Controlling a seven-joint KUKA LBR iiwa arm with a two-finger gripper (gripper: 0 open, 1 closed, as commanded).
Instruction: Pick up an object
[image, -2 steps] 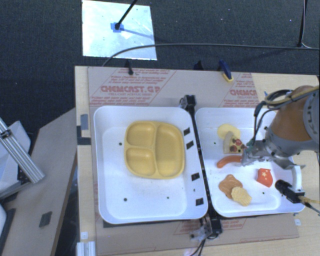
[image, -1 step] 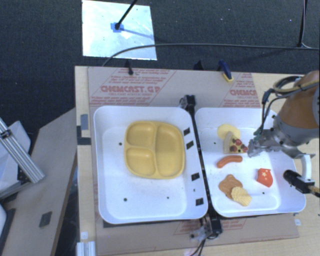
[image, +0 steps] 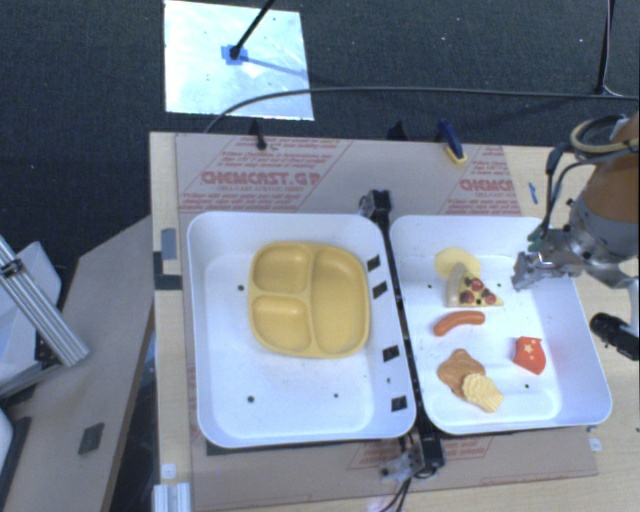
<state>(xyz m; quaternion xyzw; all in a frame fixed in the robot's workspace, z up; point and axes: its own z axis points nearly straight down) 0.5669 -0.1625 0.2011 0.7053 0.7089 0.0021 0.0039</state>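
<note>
Gripper (image: 528, 268) hung above right bin (image: 585, 345), presumably lining up on pizza slice (image: 470, 290); finger state unreadable.

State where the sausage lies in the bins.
The sausage lies in the right bin, near its middle, just below the pizza slice and above the cookie.

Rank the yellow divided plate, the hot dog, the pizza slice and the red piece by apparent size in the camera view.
1. Yellow divided plate, by far the largest.
2. Pizza slice.
3. Hot dog, longer but thinner than the slice, so these two are close.
4. Red piece, smallest.
</note>
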